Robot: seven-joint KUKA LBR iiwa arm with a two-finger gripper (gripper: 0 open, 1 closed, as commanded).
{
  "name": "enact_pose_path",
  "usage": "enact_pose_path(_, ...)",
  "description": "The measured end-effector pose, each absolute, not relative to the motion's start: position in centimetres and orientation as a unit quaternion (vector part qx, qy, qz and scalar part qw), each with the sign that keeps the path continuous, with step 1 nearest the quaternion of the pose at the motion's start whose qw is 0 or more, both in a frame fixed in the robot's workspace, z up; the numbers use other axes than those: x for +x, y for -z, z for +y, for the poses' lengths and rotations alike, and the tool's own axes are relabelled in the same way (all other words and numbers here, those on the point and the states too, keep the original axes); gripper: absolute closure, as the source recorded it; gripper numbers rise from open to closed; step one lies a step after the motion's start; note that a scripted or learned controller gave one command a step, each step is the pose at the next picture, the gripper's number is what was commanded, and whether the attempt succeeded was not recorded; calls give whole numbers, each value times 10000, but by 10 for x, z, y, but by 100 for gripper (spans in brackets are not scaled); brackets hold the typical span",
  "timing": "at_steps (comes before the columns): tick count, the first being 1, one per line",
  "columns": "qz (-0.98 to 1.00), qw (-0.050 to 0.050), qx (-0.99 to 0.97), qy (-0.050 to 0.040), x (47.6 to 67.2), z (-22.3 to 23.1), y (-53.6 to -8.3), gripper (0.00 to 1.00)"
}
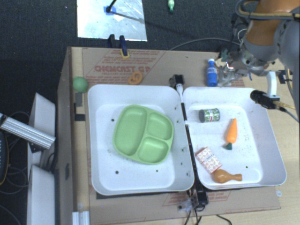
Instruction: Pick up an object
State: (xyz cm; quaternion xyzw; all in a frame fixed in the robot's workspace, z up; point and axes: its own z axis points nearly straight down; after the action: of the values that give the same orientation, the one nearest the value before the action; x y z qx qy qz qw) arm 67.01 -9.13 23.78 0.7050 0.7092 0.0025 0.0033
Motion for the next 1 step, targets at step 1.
enact_pose_path(1, 7089, 16, 7053, -10, 669, -91, -236, 0)
